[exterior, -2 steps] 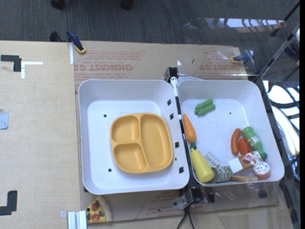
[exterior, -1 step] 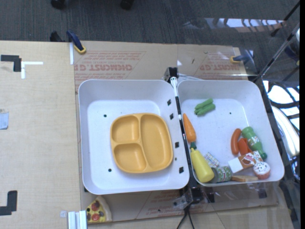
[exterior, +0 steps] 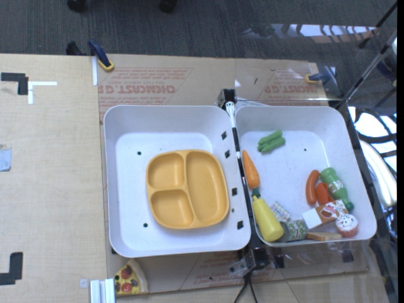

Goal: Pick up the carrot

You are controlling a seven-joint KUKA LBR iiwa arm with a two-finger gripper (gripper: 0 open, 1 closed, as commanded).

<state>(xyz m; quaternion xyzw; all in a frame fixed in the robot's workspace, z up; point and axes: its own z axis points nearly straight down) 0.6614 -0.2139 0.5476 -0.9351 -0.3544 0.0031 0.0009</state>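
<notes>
Arm casing (exterior: pixel 381 177): a pale grey, rounded shell is curving along the right edge (too cropped to tell which link).
Surface: it is looking glossy and catching bright white glare.
Markings: blur is making any too small to tell.

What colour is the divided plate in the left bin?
The divided plate is yellow-orange; the camera view shows it clearly.

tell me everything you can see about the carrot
The carrot is a small toy, apparently plastic, with an orange tapered body and a green end. It lies flat in the right bin, close along the left wall, its length running up and down the view, narrow tip toward the far side. Its green end points near and meets the top of the yellow bottle. Nothing grips it.
</notes>
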